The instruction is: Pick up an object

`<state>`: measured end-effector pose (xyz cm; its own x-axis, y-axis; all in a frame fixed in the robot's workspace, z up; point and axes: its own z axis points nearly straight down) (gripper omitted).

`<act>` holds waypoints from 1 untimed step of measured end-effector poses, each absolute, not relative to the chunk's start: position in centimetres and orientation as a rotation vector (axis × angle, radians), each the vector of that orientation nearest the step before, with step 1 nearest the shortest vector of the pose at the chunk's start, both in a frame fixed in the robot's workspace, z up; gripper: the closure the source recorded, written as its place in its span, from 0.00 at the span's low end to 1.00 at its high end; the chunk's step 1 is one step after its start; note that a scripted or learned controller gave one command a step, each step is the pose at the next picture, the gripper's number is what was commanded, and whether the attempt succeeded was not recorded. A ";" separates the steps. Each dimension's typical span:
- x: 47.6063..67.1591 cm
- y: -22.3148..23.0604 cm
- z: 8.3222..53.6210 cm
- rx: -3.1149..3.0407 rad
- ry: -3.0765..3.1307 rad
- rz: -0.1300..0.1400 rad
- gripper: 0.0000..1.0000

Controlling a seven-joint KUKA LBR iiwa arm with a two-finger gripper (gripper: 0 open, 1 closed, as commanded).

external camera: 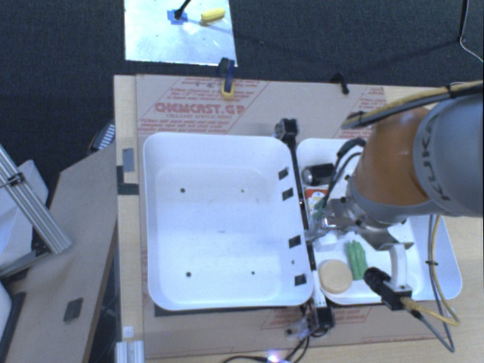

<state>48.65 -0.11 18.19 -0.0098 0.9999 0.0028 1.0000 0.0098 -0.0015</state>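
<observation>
The arm reaches in from the right over the right bin [451,272], and its orange and grey wrist covers most of that bin. My gripper [324,224] points down near the bin's left wall. A green ridged object [355,259] lies just right of and below it. A round tan disc [335,276] rests at the bin's front left corner. A dark cylinder with a silver end [318,174] lies at the back of the bin. A small red and white item [314,200] shows just above the gripper. I see nothing held.
The left bin [162,203] is a wide white tray with black clips along the wall it shares with the right bin. A cardboard sheet [197,106] lies under both bins. A metal plate [178,21] sits beyond the bench.
</observation>
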 end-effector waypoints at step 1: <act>55.5 -1.1 20.5 -2.220 -2.232 -0.007 1.00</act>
<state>55.50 -1.08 20.53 -0.0055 1.0000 -0.0013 1.0000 0.0055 0.0080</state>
